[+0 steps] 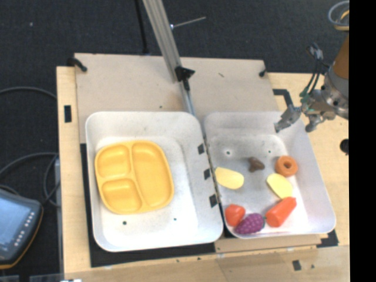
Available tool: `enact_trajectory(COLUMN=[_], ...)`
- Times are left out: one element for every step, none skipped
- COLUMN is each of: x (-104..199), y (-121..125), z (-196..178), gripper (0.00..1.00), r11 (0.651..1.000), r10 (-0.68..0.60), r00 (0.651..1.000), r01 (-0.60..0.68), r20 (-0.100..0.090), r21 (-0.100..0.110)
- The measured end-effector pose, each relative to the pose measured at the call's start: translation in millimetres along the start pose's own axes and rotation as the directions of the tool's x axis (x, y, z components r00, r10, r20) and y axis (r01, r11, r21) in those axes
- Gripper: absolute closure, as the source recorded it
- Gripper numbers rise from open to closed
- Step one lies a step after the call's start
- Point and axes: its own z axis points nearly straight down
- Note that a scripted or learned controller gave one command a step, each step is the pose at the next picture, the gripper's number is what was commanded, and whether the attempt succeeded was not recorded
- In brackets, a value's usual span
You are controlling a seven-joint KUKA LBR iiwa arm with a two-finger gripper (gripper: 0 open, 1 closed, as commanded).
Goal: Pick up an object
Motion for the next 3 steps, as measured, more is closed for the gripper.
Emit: enact_trajectory(x=[96.5, 57.2, 60.5], y=[47.9, -64.4, -60.0], z=[162.4, 157.0, 146.4], gripper=[0.00, 0.00, 1.00], r11=[1.000, 1.000, 1.000], r10=[-0.001, 0.009, 0.008], r00=[1.000, 1.000, 1.000], r01=[0.001, -0.009, -0.008], r20=[-0.002, 0.001, -0.003], r21=[0.008, 0.003, -0.004])
